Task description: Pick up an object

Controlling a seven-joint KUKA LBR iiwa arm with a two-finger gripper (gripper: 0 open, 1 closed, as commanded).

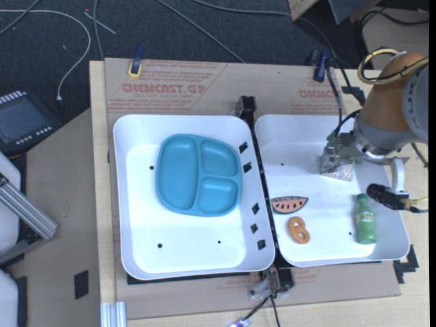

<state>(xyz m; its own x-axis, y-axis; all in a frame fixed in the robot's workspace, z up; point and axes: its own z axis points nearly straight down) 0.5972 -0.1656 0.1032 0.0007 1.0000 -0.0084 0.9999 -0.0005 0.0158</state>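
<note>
Where the bench edge sits nearest the camera, two white bins lie side by side: left bin (pixel 136 182), right bin (pixel 293 142). Count for the right bin, near to far: one pretzel (pixel 298 229), one green bottle (pixel 365 219), one watermelon slice (pixel 289 203), one speckled grey item (pixel 339 172). The pretzel lies near the front rim, with the slice just behind it, close but apart. The bottle lies on its side toward the bin's right edge, cap end pointing away from the camera, well apart from the pretzel. The left bin holds one blue plate (pixel 199 174) with three compartments, one long on its left and two smaller on its right, sitting toward the back half of that bin. Several small black marks dot that bin's floor and the divider between the bins.

Farther back in the right bin, the gripper (pixel 338 157) hangs low, directly over the speckled item and touching or nearly touching it. How far the fingers stand apart cannot be told from this angle, nor whether the item is between them. One arm (pixel 392 107), grey with an orange band, comes in from the right above the gripper.

Behind the bins are two blue clamps: one (pixel 137 61) at the board's far left, one (pixel 319 65) at the far right. Loose cables (pixel 82 19) run over the dark floor beyond.
</note>
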